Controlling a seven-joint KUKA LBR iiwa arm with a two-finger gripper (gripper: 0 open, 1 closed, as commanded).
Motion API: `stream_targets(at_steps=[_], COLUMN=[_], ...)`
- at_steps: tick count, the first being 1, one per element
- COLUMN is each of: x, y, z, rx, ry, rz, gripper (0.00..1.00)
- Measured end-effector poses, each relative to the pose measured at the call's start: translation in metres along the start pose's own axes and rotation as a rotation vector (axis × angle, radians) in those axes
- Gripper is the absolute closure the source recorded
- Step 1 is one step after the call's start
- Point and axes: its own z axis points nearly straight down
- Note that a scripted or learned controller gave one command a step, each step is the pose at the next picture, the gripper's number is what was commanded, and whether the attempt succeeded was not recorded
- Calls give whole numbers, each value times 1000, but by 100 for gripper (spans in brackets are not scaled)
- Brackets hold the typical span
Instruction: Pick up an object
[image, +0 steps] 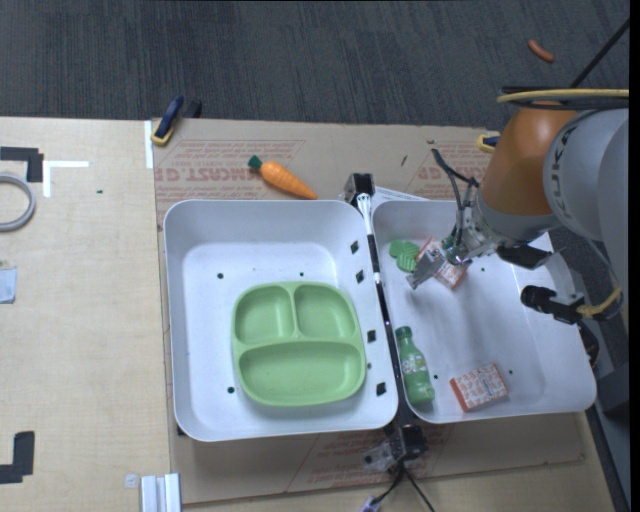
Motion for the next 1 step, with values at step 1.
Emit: stream_targets(at_steps=[1], x=[0], y=[5], z=[0], rx=[0], ry=[1], rz=[-54], gripper=[0])
